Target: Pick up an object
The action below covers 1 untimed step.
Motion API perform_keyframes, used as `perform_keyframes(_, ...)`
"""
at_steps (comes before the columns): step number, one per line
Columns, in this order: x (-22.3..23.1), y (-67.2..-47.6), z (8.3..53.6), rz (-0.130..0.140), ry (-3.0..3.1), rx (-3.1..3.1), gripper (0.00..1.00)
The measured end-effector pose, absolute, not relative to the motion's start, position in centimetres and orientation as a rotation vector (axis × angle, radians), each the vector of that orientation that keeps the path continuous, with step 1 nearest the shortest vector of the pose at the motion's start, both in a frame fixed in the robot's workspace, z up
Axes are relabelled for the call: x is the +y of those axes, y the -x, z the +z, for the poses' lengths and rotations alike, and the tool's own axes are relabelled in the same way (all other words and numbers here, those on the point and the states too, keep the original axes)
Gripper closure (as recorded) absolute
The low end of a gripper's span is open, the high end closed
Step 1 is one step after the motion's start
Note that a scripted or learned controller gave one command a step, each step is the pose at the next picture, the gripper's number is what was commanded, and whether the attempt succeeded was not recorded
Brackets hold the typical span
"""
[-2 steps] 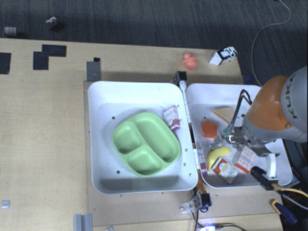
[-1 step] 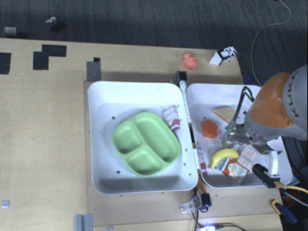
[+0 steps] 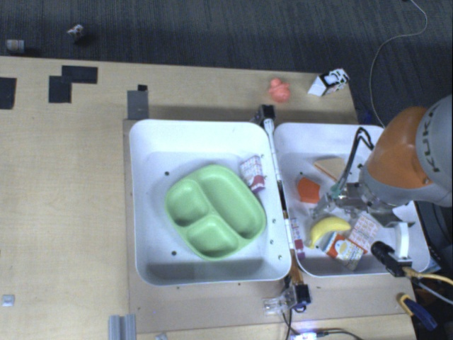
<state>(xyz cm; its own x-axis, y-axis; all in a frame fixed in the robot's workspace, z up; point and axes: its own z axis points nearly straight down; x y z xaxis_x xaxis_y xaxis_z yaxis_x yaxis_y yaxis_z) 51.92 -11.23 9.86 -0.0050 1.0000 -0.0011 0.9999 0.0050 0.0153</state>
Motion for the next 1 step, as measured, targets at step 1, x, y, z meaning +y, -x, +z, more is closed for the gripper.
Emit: perform_keyframes(1, -11.16, -52.09, 10.92, 0.021, -2.203, 2.218, 1.0)
